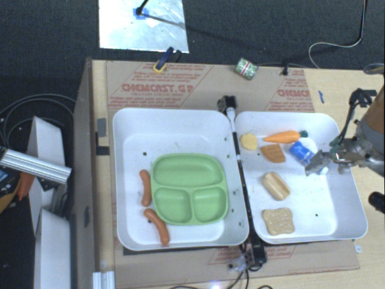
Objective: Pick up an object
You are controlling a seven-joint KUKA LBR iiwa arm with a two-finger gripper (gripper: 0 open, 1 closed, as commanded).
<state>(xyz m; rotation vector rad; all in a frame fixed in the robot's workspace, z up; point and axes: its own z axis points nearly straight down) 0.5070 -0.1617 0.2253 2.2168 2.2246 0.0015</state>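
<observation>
Jaws point(317, 166): you cannot tell from this view whether they are parted or closed; they sit low over the right bin point(346, 218), near its right wall, just beside the blue-and-white object point(302, 151). Nothing visibly between them.

Your pickable things lie in that right bin. Blue-and-white object at upper right, touching or nearly touching the jaws' tip. Orange carrot point(281, 136) above it, near the top wall. Round yellow piece point(249, 141) at upper left, brown wedge point(273, 153) just below the carrot. Bun point(276, 185) mid-bin, toast slice point(278, 221) near the front wall.

Left bin point(129, 161) holds a green divided tray point(189, 188), with two sausages point(145, 188) just off its left and lower-left edges.

Both bins rest on a cardboard sheet with red lettering point(156, 88) covering the surface. On it, behind the bins: a small green can point(246, 68) lying on its side, a yellow-and-blue clip point(163, 61). Beyond, dark carpet point(48, 29) with a shiny silver square point(143, 17). Black cables point(30, 110) loop at your left, beside white boxes point(48, 143).
</observation>
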